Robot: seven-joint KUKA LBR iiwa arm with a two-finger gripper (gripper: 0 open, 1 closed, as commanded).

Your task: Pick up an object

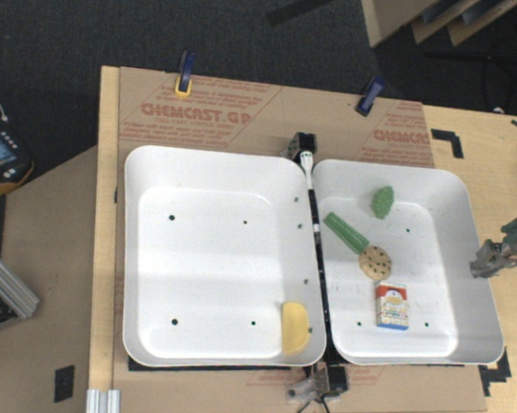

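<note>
Two white bins sit side by side on your brown board, and the pickable items are split between them. In the right bin (447, 209) lie a small green lump (383, 201) near the back, a green-handled brush (356, 244) at centre, and a small red, white and blue carton (393, 307) just in front of it. A yellow piece (295, 327) rests in the left bin (148, 236), at its front right corner. Your gripper (497, 253) hangs at the right bin's outer rim, holding nothing you can make out; whether it is open or closed cannot be told.
</note>
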